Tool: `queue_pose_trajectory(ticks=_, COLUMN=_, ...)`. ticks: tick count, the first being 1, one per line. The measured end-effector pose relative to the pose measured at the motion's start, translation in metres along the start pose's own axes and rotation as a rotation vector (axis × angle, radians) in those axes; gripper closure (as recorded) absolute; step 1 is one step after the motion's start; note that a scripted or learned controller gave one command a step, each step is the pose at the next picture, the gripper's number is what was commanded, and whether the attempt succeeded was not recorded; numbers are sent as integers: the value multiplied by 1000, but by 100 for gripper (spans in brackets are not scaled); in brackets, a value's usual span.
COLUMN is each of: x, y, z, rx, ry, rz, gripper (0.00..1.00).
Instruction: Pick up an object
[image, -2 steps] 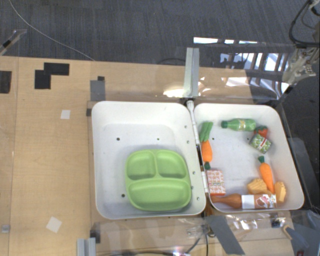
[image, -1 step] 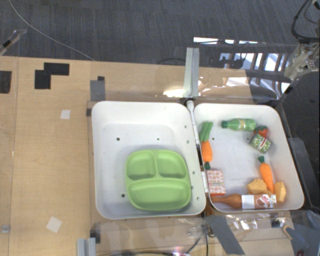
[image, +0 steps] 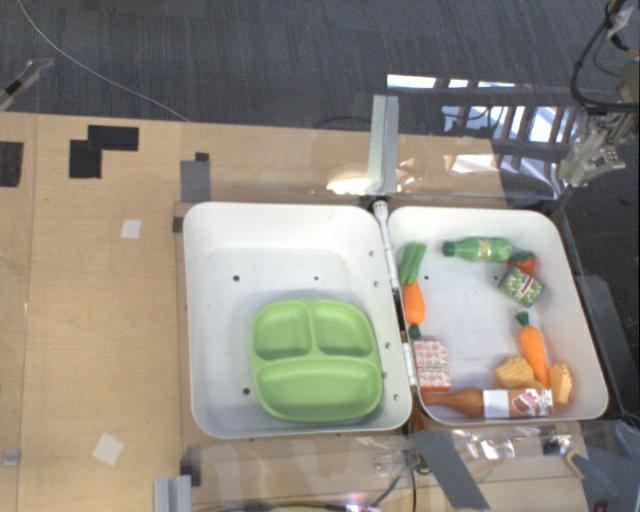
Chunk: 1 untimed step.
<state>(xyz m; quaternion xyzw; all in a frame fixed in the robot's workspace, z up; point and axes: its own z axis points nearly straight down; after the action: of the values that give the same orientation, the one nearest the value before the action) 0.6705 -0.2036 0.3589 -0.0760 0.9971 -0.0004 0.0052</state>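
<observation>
The right bin (image: 470, 310) holds the toy food. A green bottle (image: 478, 249) lies near its far wall, with a red and green can (image: 521, 284) just below it. One carrot (image: 412, 296) lies along the left wall and a second carrot (image: 533, 346) sits at the right. A red and white carton (image: 431, 363), a brown sauce bottle (image: 490, 402) and two pieces of bread (image: 516, 373) crowd the near edge. My gripper (image: 586, 160) hangs beyond the bin's far right corner, apart from every object.
The left bin (image: 220, 260) holds a green divided plate (image: 316, 358) in its near half. A metal post (image: 384, 145) rises where the two bins meet at the back. Cables (image: 590, 50) trail above the gripper at top right.
</observation>
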Motion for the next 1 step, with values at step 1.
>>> queue_pose_trajectory(ticks=1, x=-3, y=1, z=-17, rx=5, ry=-16, rz=-1, gripper=100)
